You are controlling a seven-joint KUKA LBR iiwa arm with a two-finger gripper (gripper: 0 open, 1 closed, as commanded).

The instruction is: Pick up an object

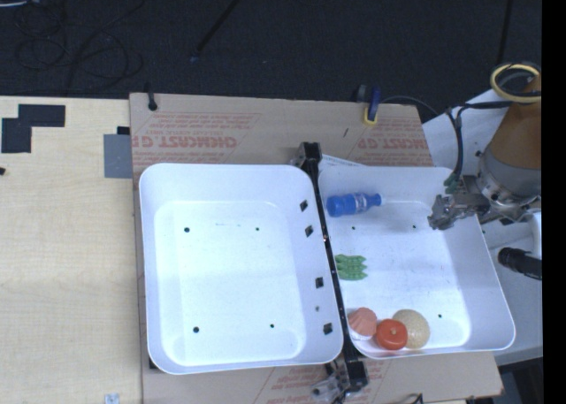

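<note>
Nothing's been picked up yet from what I can see. The end effector (442, 215) sits at the far right rim of the right bin (460, 305), up by its top corner, and there's nothing between its fingers. Honestly can't tell whether it's open or closed, it's too small and murky from here.

All the candidates are lying in that right bin: a blue bottle (353, 204) on its side near the top left, a little green thing (350, 267) against the divider side in the middle, and a cluster in the bottom corner, a pinkish piece (362, 321), a red round thing (391, 334) and a pale tan ball (413, 326), all touching. The left bin (177, 190) is beside it. So basically the whole job is left: choose one, get down over it, grab, lift.

Writing-wise, the cardboard sheet (230, 133) under the bins has red print, upside down from my angle. I can't make it out properly. The bottle label's unreadable.
</note>
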